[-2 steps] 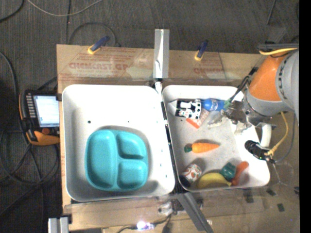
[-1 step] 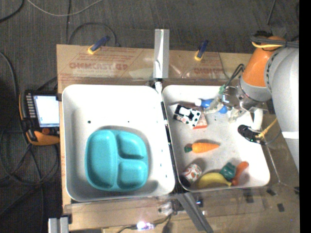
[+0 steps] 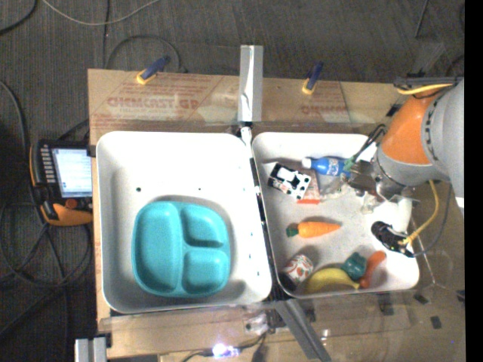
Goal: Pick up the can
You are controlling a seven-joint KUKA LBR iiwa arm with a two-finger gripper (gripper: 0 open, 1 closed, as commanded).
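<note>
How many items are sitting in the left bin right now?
1: a teal divided plate lying toward the front of the left bin. Nothing else shows on the bin's white floor, though small things under the plate would be hidden.

You see the can (image 3: 299,268) lying near the front edge of the right bin (image 3: 339,143), just beside a banana (image 3: 330,280), with a carrot (image 3: 317,228) behind it. The left bin (image 3: 113,202) holds a teal divided tray (image 3: 182,246). The arm (image 3: 423,142) reaches over the right bin's far right side, near a blue-and-white bottle (image 3: 327,166).
</note>
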